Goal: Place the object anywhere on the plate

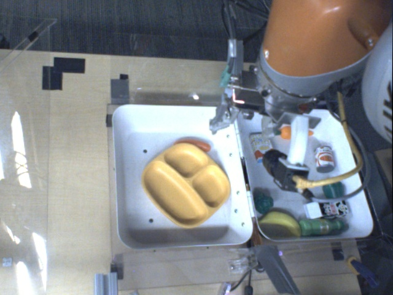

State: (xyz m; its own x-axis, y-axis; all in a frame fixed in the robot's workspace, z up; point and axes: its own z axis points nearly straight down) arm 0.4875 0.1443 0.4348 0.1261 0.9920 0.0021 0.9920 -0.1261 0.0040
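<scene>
A yellow sectioned plate (186, 183) lies in the middle of the left bin (126, 183). A small red-orange object (195, 144) lies just behind the plate's far rim, partly hidden by it. My gripper (221, 120) hangs over the far right corner of the left bin, right beside the wall between the bins, a little above and to the right of the red-orange object. Nothing shows in its grasp.
The right bin (362, 226) holds several items: a small can (324, 158), a yellow fruit (279, 222), a dark green lump (264, 200), a green bottle (322, 227), a white printed box (330, 209) and an orange piece (285, 131). The arm covers that bin's far part.
</scene>
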